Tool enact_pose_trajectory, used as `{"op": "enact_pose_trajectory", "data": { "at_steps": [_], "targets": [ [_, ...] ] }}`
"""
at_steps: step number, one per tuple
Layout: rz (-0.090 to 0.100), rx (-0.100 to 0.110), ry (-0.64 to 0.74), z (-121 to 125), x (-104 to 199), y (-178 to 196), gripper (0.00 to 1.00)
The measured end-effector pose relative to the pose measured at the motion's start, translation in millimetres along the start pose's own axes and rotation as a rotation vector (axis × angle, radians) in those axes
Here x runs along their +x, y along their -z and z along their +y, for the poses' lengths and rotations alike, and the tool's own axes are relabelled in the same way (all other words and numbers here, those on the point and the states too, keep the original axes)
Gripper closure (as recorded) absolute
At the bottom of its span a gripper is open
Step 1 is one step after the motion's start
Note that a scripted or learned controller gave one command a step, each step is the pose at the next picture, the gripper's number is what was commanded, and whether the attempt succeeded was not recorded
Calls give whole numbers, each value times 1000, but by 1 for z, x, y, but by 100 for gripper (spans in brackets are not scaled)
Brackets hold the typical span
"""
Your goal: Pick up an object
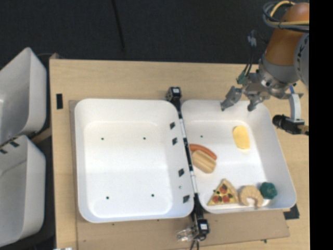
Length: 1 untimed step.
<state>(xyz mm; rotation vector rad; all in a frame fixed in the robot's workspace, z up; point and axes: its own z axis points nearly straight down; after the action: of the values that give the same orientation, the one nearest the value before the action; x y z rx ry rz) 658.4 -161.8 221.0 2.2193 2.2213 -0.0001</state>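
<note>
Dark floor surrounds your pale wooden bench [62,155], which carries two shallow white plastic bins with rounded corners, joined side by side along a strip of small black clips. All your candidates for picking lie in the right bin [270,124]. Nearest the arm is a smooth, flat yellow oval piece [241,137], lying alone in the bin's upper right part. Left of it and lower, near the dividing wall, you see a toy hot dog [203,158]: a tan bun with a glossy red-orange sausage along its upper edge. Along the front wall sit three more things in a row: a triangular pizza slice [223,194] with red and green spots, a pale, lumpy curved piece [251,195] just beside it, and a small rounded dark green piece [268,190] touching that one's right side.

Your gripper [239,102] hangs over the far rim of the right bin, above and apart from the yellow piece. Its grey metal jaws stand spread apart with nothing between them. Above them the wrist is grey and the arm's band orange, with looped cables at the top.

The left bin [125,155] shows a smooth white floor with four small dark dots. Two white moulded shapes [18,139] stand at the bench's left edge.
</note>
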Motion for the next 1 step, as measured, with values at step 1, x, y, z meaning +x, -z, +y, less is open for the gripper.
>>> {"op": "enact_pose_trajectory", "data": {
  "at_steps": [1],
  "targets": [
    [0,8,-8,-61,-72,-126,0]
  ]
}}
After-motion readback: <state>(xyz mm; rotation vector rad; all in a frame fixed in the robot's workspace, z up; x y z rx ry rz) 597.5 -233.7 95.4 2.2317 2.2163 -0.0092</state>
